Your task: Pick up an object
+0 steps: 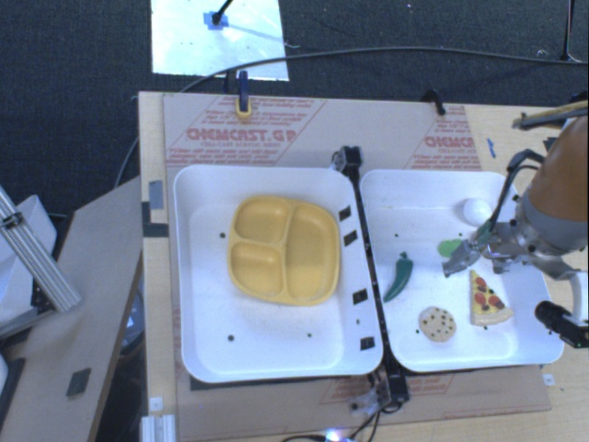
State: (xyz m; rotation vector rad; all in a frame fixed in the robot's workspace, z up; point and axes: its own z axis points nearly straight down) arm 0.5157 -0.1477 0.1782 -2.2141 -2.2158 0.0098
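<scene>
Cookie (437, 323) lies below tool (463, 258) over right bin (405, 191).

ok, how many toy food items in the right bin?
5 visible: green pepper, cookie, pizza slice, white egg, a green piece partly under the claw. The arm may hide more.

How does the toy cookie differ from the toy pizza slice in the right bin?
The cookie is round, tan with dark dots; the pizza slice is triangular, yellow with red spots. The cookie lies nearer the green pepper, the pizza slice below the gripper. Both lie flat in the right bin.
</scene>
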